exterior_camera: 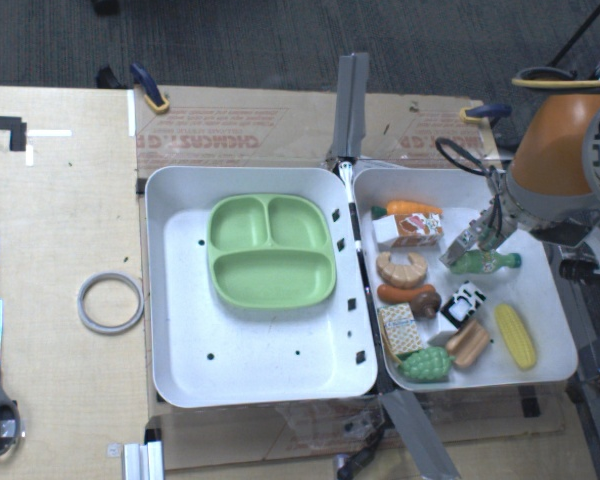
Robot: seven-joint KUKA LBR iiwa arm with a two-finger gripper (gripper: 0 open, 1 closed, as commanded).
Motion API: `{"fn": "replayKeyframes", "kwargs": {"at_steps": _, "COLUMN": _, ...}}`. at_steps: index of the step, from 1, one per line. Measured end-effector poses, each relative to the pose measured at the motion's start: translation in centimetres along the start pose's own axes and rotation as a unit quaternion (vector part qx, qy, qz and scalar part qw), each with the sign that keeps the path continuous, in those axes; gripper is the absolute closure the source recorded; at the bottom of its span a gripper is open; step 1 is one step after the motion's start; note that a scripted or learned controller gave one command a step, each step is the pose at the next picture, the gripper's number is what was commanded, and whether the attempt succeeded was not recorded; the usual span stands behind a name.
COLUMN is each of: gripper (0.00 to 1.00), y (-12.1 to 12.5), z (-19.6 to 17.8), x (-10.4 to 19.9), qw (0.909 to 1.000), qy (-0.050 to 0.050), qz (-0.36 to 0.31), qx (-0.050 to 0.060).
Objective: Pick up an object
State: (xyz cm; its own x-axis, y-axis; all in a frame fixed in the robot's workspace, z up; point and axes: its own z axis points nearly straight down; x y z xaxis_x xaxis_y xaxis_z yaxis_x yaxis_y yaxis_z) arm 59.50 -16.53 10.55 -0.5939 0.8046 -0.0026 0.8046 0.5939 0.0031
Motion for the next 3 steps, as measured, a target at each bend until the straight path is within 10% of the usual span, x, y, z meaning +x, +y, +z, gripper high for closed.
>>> {"fn": "replayKeyframes", "kwargs": {"at_steps": 1, "gripper": 1.00, "y": -2.1, "z": -8.0, "x": -5.6, "qw": 0.9997, "qy": 0.000, "qz": 0.024, "qx": 0.001}}
{"fn": "replayKeyframes", "kwargs": {"at_steps": 2, "gripper": 1.00, "y": -1.0, "z": -17.7, "x": -4.6, "qw": 0.9938, "qy": 0.000, "qz": 0.111, "qx": 0.002}}
{"fn": "replayKeyframes", "kwargs": {"at_steps": 3, "gripper": 1.00, "y": 2.2, "z": -11.8, "x": 2.1, "qw": 0.9759, "qy": 0.001, "qz": 0.218, "qx": 0.003}}
